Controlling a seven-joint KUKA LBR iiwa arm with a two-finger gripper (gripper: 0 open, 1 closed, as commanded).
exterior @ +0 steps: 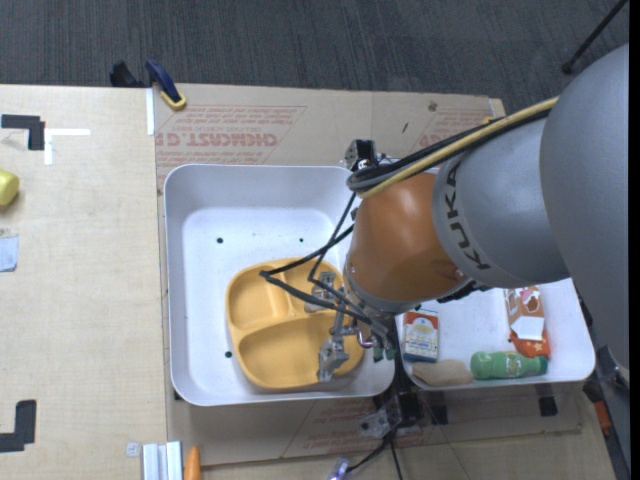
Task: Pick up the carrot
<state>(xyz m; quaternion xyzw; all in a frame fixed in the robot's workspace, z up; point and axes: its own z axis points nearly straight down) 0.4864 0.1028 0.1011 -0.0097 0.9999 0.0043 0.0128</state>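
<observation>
My gripper (343, 352) hangs low over the near right part of a yellow divided plate (262, 313) in the left bin (190, 268). Its fingers stand apart, open, with nothing between them. A small orange piece (531, 345), perhaps the carrot, lies in the right bin (570, 368) under a white-and-red packet (524, 308). It is well to the right of the gripper. The arm's orange band (400, 238) and grey body hide most of the right bin.
In the right bin lie a small carton (421, 336), a green bottle (508, 365) and a beige item (443, 373). A yellow object (6, 188) sits at the bench's far left. A blue-and-yellow clip (166, 85) rests behind the bins.
</observation>
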